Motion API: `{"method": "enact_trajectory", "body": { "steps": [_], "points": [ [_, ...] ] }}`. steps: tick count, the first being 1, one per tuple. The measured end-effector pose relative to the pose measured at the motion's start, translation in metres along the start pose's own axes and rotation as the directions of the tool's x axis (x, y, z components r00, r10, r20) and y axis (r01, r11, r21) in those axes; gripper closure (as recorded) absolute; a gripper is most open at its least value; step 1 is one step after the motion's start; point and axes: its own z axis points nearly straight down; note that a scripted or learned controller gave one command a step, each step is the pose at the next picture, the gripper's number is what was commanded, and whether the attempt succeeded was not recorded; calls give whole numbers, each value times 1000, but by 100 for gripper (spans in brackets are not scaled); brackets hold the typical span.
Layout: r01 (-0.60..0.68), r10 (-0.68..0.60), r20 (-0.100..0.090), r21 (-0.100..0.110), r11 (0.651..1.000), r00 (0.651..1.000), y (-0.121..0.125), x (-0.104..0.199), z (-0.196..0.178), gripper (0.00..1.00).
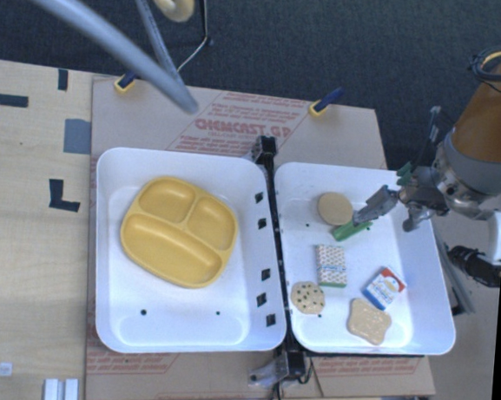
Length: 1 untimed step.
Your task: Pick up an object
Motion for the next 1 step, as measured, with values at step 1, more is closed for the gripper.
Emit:
{"method": "enact_trajectory", "body": {
  "steps": [1],
  "points": [
    [3, -3, 2, -9, 1000, 1000, 2, 0, -5, 0]
  ]
}}
